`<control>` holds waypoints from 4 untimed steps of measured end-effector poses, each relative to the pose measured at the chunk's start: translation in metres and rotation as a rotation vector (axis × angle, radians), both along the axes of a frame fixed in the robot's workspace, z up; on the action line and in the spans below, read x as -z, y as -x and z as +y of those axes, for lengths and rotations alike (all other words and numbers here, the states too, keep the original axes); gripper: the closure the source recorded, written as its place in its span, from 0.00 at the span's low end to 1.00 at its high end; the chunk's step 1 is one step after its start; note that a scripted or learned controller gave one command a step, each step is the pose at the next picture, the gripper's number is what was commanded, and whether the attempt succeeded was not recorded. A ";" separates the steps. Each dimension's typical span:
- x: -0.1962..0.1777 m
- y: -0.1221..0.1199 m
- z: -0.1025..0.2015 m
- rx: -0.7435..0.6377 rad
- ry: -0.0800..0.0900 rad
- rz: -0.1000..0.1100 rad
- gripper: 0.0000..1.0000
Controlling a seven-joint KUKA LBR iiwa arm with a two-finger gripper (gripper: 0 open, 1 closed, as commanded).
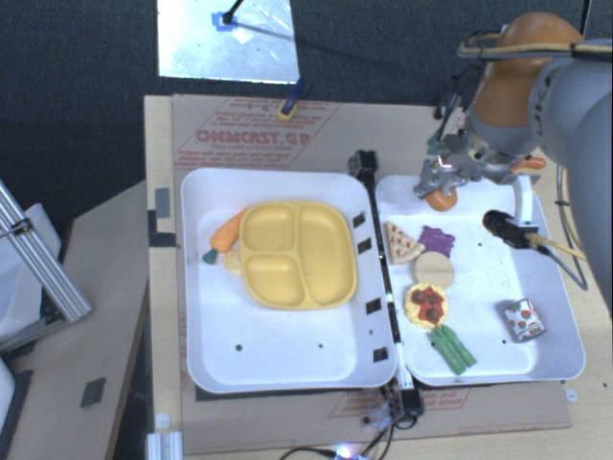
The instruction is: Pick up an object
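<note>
The green stalks (452, 348) lie closest, low in the right bin (565, 353), with a small red-and-white tin (522, 320) off to their right near the rim. Above the stalks runs a loose line of toy food towards the middle of the frame: a round pizza (426, 305), a pale disc (434, 271), a purple piece (438, 240) and a pizza slice (401, 242) beside the divider. Most sit with gaps around them, which I would guess is meant to give a tool room to drop on any one.

The left bin (206, 353) is mostly taken up by a yellow plate (292, 254). A carrot (226, 231) is tucked against its upper-left rim, an awkward spot to reach.

The arm (565, 103) comes in from the upper right and bends down, so the gripper (439, 188) sits low at the top of the right bin. An orange piece (442, 200) shows directly beneath it, and the two look to be touching. That looks like the chosen object, but from here I cannot tell whether the gripper is clenched on it or released. The piece lies close to the bin's far wall, which may crowd the grasp.
</note>
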State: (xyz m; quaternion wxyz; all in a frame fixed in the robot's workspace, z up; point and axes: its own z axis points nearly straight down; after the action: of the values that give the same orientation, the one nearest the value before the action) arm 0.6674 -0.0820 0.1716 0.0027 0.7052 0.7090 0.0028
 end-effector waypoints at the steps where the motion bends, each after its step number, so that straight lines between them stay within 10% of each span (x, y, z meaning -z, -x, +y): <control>1: -0.055 -0.002 0.000 0.000 0.001 0.000 1.00; 4: -0.064 0.015 0.165 -0.004 -0.002 0.006 1.00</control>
State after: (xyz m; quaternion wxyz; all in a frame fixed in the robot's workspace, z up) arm 0.6522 0.0830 0.2353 -0.0004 0.7037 0.7105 0.0013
